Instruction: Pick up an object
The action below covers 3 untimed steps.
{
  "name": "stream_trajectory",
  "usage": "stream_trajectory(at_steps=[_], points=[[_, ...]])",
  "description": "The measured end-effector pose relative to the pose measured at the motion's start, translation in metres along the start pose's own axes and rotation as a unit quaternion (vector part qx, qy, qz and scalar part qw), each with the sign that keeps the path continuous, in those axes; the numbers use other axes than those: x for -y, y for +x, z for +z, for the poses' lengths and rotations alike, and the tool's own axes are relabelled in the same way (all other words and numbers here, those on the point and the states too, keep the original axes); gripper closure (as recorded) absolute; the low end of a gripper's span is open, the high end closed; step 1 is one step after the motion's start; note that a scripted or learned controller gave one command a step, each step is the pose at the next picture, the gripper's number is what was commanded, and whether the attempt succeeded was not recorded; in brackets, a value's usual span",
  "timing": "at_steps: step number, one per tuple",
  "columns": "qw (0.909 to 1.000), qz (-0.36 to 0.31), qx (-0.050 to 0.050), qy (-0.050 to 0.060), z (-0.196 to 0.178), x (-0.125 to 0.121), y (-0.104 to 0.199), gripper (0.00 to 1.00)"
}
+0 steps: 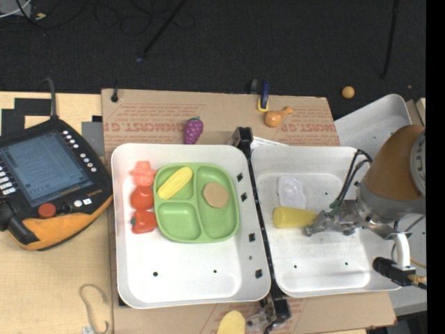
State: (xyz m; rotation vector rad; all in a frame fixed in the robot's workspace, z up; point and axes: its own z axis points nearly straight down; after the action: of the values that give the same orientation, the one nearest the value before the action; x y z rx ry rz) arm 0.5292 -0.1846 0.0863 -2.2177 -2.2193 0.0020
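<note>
Grey pincer [314, 228] sat low in right bin [327, 284], right of frame centre, tip touching or just beside yellow block [290, 218]. Could not tell its state. Clear plastic piece [292, 188] lay just above block. Left bin [181, 284] held green divided tray [182, 225] with corn [173, 181] and brown disc [216, 195]; red toys [142, 200] beside tray at its left. Tablet controller [49, 179] on table at far left. Judgement: approach seemingly done; block unlifted, grasp and raise remained.
</note>
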Motion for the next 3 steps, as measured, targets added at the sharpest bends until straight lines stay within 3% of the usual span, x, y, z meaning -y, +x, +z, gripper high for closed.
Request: stream_trajectory(at_steps=[1,3], points=[[1.0000,0.002,0.000,-0.001,-0.012,0.000,-0.002,1.00],[1.0000,0.005,0.001,-0.003,-0.108,0.015,-0.011,1.00]])
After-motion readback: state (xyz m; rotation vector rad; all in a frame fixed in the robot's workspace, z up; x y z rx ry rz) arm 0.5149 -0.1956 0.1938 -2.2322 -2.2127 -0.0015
